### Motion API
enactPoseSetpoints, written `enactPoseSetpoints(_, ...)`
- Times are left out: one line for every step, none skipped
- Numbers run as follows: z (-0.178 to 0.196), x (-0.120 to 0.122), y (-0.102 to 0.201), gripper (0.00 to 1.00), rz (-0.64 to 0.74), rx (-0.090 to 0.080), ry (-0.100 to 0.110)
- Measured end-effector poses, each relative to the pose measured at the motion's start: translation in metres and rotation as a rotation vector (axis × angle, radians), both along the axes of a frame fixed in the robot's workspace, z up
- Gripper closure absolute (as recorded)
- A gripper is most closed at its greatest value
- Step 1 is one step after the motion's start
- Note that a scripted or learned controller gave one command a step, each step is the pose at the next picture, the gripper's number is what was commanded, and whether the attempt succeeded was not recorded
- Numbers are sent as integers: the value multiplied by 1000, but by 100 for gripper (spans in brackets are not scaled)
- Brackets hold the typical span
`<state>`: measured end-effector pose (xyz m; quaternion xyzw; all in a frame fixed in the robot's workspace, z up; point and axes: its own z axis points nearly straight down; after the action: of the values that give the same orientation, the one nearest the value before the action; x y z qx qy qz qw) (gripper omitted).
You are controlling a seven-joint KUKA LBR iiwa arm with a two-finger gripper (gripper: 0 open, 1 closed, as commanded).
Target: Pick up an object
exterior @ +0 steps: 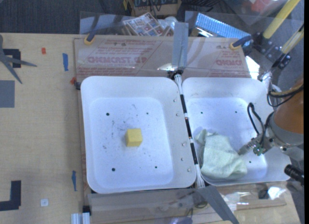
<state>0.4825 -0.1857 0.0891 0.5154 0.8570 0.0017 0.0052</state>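
Low over the right bin [227,92], my gripper [252,147] sits at the right-hand side of that bin's floor, its tip just beside the right edge of the pale cloth [219,156]. Whether the tip touches the cloth or stands a little apart from it I cannot tell, and how the tool is set at the tip is too small and too dark to make out; nothing can be seen lifted or carried by it. Behind it my arm [289,117] comes in from the right, the orange band showing above the wrist and a black cable looping down beside it.

Two shallow white bins lie side by side. One thing is in the left bin [96,92]: a single yellow block [134,137], resting near the middle of the floor, well apart from every wall. It looks close to square from above, so it has no clear long axis; its edges run roughly in line with the bin's sides.

One thing is in the right bin as well: the crumpled cloth, heaped in the near left part of the floor, against the wall shared with the left bin. Its longer reach runs from the far left toward the near right.
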Motion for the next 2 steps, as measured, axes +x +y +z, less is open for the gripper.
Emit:
enactPoseSetpoints(1, 0, 32, 100, 174, -6, -2)
enactPoseSetpoints(96, 51, 113, 100, -73, 2, 6)
